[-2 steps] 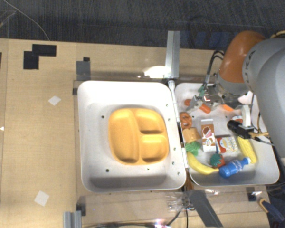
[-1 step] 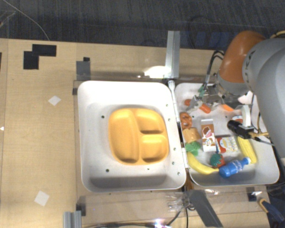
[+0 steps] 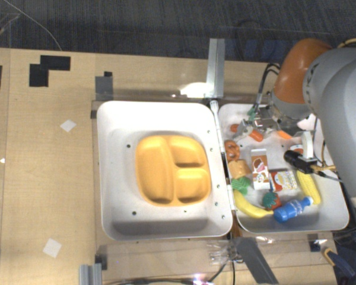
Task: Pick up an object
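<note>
No object is seen between the fingers, so the pick is judged to be at its approach stage, with a target not yet secured. The candidates lie crowded in the right-hand shallow white plastic bin (image 3: 338, 218): a small orange wedge-shaped toy piece (image 3: 256, 135) near the bin's far edge, a white and red printed carton (image 3: 260, 169) at mid-bin, a yellow plastic banana (image 3: 251, 207) and a blue plastic bottle (image 3: 292, 209) along the near edge, and a second yellow curved piece (image 3: 309, 185) toward the right wall. The two-finger metal gripper (image 3: 256, 120) is seen low over the bin's far edge, just beside the orange wedge; whether contact is made cannot be told, and whether the fingers are apart or together cannot be told at this resolution. The grey arm with orange band (image 3: 296, 76) is seen reaching in over the bin's far right corner. The left-hand shallow white bin (image 3: 107, 159) carries a yellow divided plastic tray (image 3: 172, 170) at its centre, well apart from the gripper. The next move is judged to call for a centred descent on one isolated piece and a firm closure before any lift, since neighbouring items lie close.
</note>
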Robot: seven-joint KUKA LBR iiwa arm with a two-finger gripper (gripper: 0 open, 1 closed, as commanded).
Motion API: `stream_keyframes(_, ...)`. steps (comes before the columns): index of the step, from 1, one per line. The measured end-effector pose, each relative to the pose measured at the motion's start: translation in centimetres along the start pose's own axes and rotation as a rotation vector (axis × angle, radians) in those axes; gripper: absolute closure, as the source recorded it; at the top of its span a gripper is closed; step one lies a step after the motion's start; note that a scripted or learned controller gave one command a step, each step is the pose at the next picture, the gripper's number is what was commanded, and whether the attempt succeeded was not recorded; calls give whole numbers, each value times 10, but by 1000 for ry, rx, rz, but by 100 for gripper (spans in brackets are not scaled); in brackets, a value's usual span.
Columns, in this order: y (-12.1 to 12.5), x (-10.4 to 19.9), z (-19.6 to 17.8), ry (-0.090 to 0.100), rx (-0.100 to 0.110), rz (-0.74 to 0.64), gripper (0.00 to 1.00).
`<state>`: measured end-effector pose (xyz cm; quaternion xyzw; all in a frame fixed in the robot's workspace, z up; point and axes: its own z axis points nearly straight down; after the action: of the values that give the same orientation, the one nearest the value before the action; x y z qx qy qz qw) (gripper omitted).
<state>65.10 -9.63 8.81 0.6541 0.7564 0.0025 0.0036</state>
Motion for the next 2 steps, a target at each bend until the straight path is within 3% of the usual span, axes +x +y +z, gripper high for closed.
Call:
stream_keyframes(1,0,0,0,0,0,0,0)
stream_keyframes(2,-16,3,0,0,1,-12,0)
